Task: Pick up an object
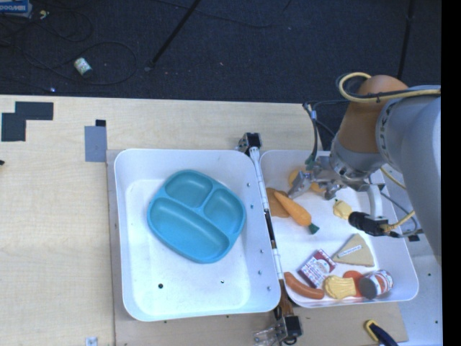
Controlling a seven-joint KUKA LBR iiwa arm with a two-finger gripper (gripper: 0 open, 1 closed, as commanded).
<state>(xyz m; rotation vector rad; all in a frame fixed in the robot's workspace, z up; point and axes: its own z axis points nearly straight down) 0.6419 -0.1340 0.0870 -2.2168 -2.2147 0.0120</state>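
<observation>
Pincer (311, 184) work, seen from the one camera above the bench, looks unfinished; the metal fingers hang low in the right bin (403, 294), just beside the toy carrot (292, 207) on its far side, and whether they stand wide or narrow I cannot tell; nothing shows between them, so I judge no object lifted yet; nearer than the carrot lie a cheese wedge (357, 251), a small red carton (315, 268), a sausage (304, 288); left of the carrot, the other bin holds a blue divided plate (196, 215); grasp and lift remain.

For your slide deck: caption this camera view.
End effector above toy carrot in right bin; blue divided plate in left bin.
</observation>
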